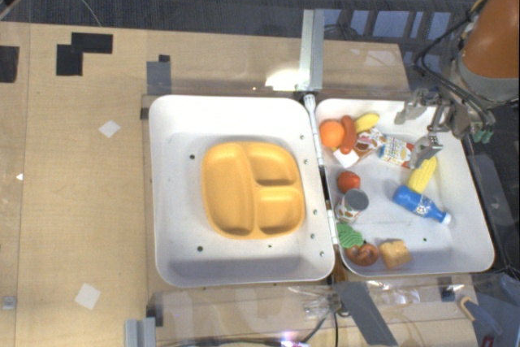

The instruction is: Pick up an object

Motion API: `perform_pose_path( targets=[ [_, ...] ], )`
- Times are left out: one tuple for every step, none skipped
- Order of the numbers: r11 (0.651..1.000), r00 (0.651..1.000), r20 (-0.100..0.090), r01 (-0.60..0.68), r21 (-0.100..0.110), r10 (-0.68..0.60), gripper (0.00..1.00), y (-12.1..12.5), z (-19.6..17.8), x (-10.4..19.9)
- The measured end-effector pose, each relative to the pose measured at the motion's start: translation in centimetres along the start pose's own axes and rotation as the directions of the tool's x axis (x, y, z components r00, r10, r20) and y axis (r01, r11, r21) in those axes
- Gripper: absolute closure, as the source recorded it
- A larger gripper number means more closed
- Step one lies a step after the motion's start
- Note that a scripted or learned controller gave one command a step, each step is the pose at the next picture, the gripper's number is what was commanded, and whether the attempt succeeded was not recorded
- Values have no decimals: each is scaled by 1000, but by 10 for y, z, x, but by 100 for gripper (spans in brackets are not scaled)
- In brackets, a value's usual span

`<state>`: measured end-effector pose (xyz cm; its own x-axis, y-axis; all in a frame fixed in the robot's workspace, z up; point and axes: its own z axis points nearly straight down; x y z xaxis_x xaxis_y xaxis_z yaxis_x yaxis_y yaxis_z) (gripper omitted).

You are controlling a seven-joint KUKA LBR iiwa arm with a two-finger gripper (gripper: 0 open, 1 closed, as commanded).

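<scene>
**Gripper above right bin, nothing seen between the fingers**

Two white bins are seen side by side on the bench [73, 199]. The left bin [175, 175] carries a yellow divided tray [252, 189], set near its middle, with one long compartment on the left and two smaller ones on the right.

The right bin [467, 232] holds the loose objects. At its far left corner an orange ball [331, 133] is noted, touching a reddish piece [348, 134], with a small yellow piece [367, 123] just beside it. A printed packet [392, 150] lies near the middle of the far half. A corn cob [422, 172] lies tilted just beyond a blue bottle [421, 203], which is on its side with its white cap toward the near right corner. Along the left edge a red tomato [348, 180] sits just beyond a small can [352, 204]. At the near left corner a green piece [350, 236], a brown round piece [363, 253] and a tan block [395, 253] are grouped together.

The arm [491, 45] enters from the right, its orange band over the far right corner of the right bin. The gripper [432, 138] hangs above the far right part of that bin, just beyond the corn cob. The fingers [427, 149] point down toward the cob; how far apart they stand cannot be told, and nothing is seen held between them.
</scene>
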<state>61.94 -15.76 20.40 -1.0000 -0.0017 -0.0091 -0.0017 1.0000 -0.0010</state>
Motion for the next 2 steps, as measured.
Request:
perform_pose_path(
  targets=[
    [985, 985, -4, -174, 0, 174, 0, -22, 85, -36],
    [862, 862, -2, -507, 0, 507, 0, 17, 104, -10]
  ],
)
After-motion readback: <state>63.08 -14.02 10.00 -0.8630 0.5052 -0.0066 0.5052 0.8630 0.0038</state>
